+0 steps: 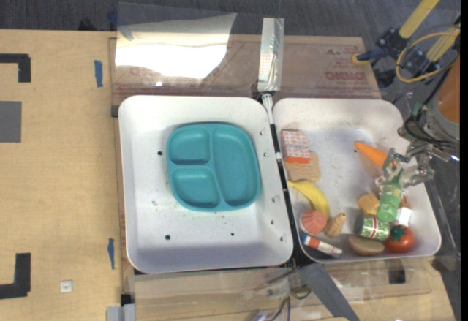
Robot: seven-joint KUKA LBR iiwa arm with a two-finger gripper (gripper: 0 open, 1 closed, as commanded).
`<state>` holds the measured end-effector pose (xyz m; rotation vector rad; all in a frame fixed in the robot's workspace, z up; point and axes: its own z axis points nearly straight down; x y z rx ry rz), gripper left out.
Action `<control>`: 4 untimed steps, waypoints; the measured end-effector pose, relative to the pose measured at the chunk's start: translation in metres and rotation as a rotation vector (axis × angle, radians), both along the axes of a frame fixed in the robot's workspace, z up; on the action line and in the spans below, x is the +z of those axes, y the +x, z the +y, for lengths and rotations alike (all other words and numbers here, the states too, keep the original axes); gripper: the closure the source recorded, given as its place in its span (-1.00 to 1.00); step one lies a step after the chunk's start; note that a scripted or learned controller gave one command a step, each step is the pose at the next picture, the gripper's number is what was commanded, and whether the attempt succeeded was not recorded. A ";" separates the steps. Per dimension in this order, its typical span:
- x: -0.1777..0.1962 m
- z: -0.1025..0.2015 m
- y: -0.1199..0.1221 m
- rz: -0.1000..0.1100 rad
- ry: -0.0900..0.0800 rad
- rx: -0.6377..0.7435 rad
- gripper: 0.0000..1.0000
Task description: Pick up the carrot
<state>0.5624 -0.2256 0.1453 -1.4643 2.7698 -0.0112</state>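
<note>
**Carrot lies free in right bin; gripper hard to read**

You see the arm (pixel 447 104) cut off by the right edge: just an orange-brown curve and some dark cabling. The gripper (pixel 401 170) is a tangle of thin metal and wire over the right bin (pixel 344 111), too small and cluttered to read; you cannot tell how far it is parted or whether it has hold of anything. A green object (pixel 391 195) sits directly below it, touching or overlapping in this view; which one, you cannot tell.

The carrot (pixel 371 153) is a short orange cone, matte, pointing up-left, on bare bin floor just left of the gripper. Nothing visibly clamps it.

Rest of the right bin: a printed box (pixel 295 142) resting against a tan slab (pixel 303 164), a curved yellow banana (pixel 311 195), a pink scalloped shell (pixel 314 222), a red tomato (pixel 399 239) with a green stalk, a green can (pixel 374 227), and a brown oval (pixel 365 244). Smaller pieces along the front wall are too crowded to name.

The left bin (pixel 146 239) holds a teal three-compartment plate (pixel 214 166), smooth plastic. Glare washes out the clear sheet (pixel 175 49) behind it.
</note>
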 end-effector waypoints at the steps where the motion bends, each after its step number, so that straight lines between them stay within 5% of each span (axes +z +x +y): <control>1: -0.026 0.027 0.054 0.002 0.008 -0.403 1.00; 2: 0.014 0.026 0.095 -0.003 0.008 -0.454 1.00; 3: -0.026 0.023 -0.017 0.010 0.006 -0.358 1.00; 4: -0.034 0.015 -0.026 -0.020 0.014 -0.122 1.00</control>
